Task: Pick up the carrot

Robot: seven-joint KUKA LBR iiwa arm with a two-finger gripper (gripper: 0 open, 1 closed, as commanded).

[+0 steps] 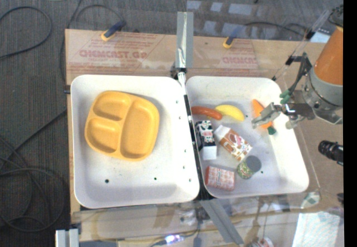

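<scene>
While the left bin (83, 184) holds a yellow tray (122, 125), the carrot (257, 108) lies in the right bin (290, 179).

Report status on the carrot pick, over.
Gripper low over right bin, fingers spread, nothing between them. Carrot just beside and partly under the gripper, not held. Lemon close on its other side.

The carrot (258, 109) is partly covered by the gripper (268, 116); only its upper orange portion and a small tip below the gripper are visible. Contact between gripper and carrot cannot be determined. The arm (329, 78) is cut off by the right edge. Print on the carton (233, 144) and the packet (221, 178) is too small to read.
</scene>
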